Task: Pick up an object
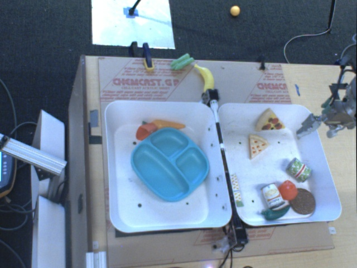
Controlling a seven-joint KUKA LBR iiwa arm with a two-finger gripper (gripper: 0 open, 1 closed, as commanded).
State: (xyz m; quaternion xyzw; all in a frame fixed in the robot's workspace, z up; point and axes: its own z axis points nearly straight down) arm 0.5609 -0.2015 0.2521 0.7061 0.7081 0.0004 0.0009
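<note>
The end effector (326, 123) hung at the right bin's (329, 166) upper right edge, just past the rim; two grey fingers reached out to the left and seemed spread, with nothing between them — though at this size that was a reading, not a certainty. No object had been lifted; the task looked barely begun.

The candidates lay in the right bin: a pizza slice (270, 120) at the top, nearest the end effector; a smaller wedge (257, 146) below it; a green can (299, 170) toward the right wall; a white jar (272, 194), a tomato (288, 190), a brown cookie (303, 202) and a green pepper (275, 212) crowded together at the bottom.

The left bin held a blue tray (169, 163), with a carrot (167, 124) and a red piece (146, 131) at its upper edge.

Still to do, by my judgement — descend onto one item, close, lift.
</note>
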